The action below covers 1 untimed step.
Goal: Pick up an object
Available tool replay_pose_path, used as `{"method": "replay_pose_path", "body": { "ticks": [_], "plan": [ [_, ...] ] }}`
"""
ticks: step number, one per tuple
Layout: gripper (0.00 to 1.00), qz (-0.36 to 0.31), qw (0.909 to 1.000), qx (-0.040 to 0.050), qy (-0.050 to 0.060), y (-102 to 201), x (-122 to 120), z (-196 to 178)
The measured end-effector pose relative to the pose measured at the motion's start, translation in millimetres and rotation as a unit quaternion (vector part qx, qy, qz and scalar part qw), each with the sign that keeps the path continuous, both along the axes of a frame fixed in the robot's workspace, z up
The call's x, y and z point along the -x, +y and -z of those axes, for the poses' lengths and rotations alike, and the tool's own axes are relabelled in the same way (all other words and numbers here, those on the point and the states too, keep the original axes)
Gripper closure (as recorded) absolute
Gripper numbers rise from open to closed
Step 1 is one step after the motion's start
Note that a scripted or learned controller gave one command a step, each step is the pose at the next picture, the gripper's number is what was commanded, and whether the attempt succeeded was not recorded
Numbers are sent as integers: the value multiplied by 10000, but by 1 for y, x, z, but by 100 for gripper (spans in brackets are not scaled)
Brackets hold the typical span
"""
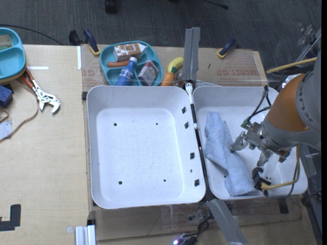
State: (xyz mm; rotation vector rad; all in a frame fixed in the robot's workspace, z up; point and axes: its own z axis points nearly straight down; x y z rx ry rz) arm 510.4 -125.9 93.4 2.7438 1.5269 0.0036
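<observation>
We see a grey cloth lying rumpled in the right bin. Our end effector hovers just beside it, holding nothing; we cannot tell its state. We judge the approach underway; next, lowering onto the cloth.

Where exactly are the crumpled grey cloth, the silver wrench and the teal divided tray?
Crumpled grey cloth (223, 154), camera view, its middle fold.
Silver wrench (47, 100), camera view, near its jaw end.
Teal divided tray (107, 60), camera view, its left rim.

Materials & finish:
Grey cloth, soft, matt, creased; white bins smooth plastic w/ slight sheen; surface matt pale wood; wrench shiny metal.
</observation>
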Motion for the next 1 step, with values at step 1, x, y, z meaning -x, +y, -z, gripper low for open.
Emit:
{"method": "replay_pose_path", "body": {
  "ticks": [1],
  "plan": [
    [0,-43,10000,6,23,-33,-40,-29]
  ]
}}
